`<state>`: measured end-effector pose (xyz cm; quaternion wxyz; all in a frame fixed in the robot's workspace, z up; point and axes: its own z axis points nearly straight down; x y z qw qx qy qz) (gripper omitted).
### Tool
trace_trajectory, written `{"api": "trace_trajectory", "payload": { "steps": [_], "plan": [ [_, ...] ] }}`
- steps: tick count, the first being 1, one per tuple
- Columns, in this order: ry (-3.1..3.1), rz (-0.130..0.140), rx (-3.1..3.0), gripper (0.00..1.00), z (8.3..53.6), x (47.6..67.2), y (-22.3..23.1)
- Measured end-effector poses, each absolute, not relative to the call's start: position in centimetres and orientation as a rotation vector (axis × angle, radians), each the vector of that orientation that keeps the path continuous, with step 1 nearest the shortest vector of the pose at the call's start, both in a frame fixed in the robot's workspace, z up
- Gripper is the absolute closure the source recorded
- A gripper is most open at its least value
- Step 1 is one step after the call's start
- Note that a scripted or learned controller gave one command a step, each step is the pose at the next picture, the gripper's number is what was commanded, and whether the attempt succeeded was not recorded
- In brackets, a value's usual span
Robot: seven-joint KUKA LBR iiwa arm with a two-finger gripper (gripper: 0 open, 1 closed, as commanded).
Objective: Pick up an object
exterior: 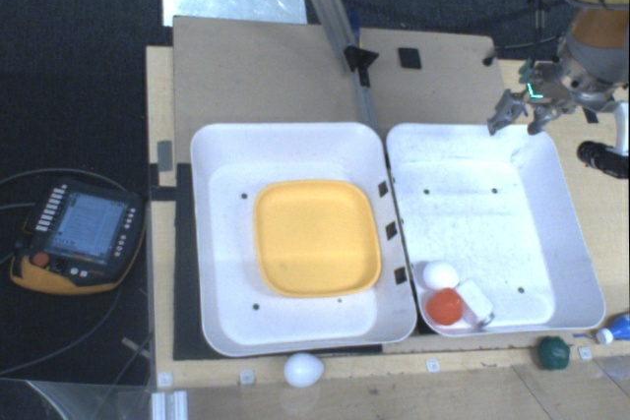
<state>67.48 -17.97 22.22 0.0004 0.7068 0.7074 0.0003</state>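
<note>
Bench (266, 64), tan and topped with a brown board, carries two shallow white bins side by side. The left bin (221, 310) holds a square yellow plate (317, 236) with rounded corners, lying flat near the bin's middle. The right bin (561, 241) has its things gathered in its near left corner: a white ball (440, 274), an orange-red ball (446, 307) just in front of it and touching or nearly touching it, and a small white block (475, 301) just beside the orange-red ball on its right, tilted against the bin's sloping wall.

The arm (598, 25) comes in from the right, grey with an orange band, and ends in the pincer (522, 117), which hangs over the far right corner of the right bin. Its two fingers stand spread apart with nothing between them. The three small things lie well apart from the pincer, in the diagonally opposite corner of the same bin, nearer the camera and to the left.

On the dark floor to the left lies a handheld control pendant (77, 237) with a lit screen and an orange-yellow case. A white egg-shaped thing (303, 370) rests on the bench's front edge, outside the left bin. A dark green ball (552, 352) sits on the bench in front of the right bin's near right corner.
</note>
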Motion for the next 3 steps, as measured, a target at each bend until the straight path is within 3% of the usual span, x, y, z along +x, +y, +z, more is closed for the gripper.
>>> {"api": "trace_trajectory", "payload": {
  "steps": [1,3],
  "plan": [
    [2.222,0.001,2.22,0.0,22.2,67.5,-18.0],
    [2.223,-0.002,2.222,0.0,13.4,67.0,-18.3]
  ]
}}
